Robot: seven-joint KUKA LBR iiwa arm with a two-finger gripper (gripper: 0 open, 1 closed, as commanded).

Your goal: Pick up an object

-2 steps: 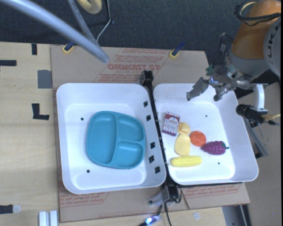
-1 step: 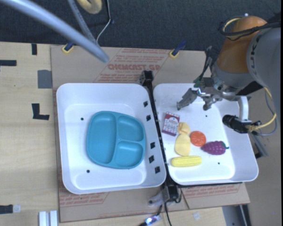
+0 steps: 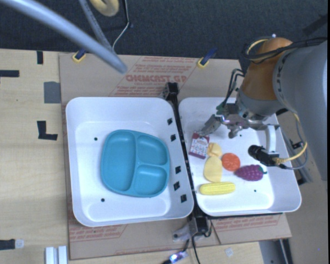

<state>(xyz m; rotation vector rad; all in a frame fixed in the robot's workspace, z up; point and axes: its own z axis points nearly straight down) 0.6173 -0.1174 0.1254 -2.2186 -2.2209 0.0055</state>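
Observation:
The right bin (image 3: 280, 199) holds a small red-and-white packet (image 3: 199, 146), a pale yellow pear-shaped toy (image 3: 213, 164), an orange-red tomato toy (image 3: 230, 161), purple grapes (image 3: 249, 172) and a yellow corn cob (image 3: 216, 188). My gripper (image 3: 220, 124) hangs over the upper part of this bin, just right of and above the packet. A dark grey finger (image 3: 208, 126) slants down toward the packet. Nothing is seen held between the fingers.
The left bin (image 3: 82, 120) carries a blue divided plate (image 3: 135, 163). A black divider (image 3: 175, 131) runs between the bins. The grey arm with its orange band (image 3: 264, 70) fills the upper right, with cables trailing over the right bin's right side.

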